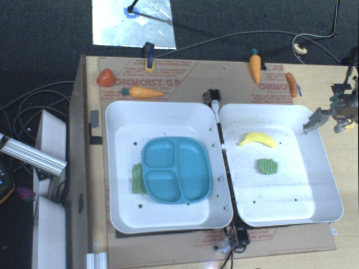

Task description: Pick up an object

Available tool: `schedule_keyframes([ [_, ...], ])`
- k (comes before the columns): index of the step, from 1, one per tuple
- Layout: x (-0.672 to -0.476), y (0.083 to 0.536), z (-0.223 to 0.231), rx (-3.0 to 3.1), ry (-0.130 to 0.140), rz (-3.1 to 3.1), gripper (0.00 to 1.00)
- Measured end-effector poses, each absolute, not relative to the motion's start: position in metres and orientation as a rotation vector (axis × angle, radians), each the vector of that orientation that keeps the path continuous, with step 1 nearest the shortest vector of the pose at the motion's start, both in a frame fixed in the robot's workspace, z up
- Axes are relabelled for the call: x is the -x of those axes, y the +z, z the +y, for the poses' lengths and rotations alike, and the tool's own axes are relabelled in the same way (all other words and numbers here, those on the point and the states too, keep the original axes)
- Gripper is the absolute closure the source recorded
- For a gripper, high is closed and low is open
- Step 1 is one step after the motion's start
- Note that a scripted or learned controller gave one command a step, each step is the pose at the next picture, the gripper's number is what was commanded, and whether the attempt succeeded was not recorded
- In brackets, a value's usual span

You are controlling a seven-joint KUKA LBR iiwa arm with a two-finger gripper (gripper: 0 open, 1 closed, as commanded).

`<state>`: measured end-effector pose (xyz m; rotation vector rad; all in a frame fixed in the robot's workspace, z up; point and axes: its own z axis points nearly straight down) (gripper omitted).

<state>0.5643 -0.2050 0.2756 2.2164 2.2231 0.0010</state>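
Observation:
A yellow banana (258,140) lies in the upper middle of the right bin (322,198). Just below it sits a small green bumpy piece (267,166). My gripper (326,126) hangs at the bin's upper right corner, over the rim, its two grey fingers spread apart with nothing between them. It is well to the right of the banana and apart from both objects.
The left bin (120,150) holds a blue divided plate (176,169) with a green piece (137,179) beside its left edge. On the cardboard behind the bins lie a tomato (105,78), two carrots (145,92) (255,66) and an orange piece (291,84).

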Motion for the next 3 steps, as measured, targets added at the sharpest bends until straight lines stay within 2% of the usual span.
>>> schedule_keyframes([
  [1,-0.602,0.177,-0.164,-2.218,0.0,2.228,0.0],
  [2,-0.574,0.084,-0.129,-2.217,0.001,2.225,0.0],
  [3,-0.54,0.084,-0.133,-2.22,0.0,2.223,0.0],
])
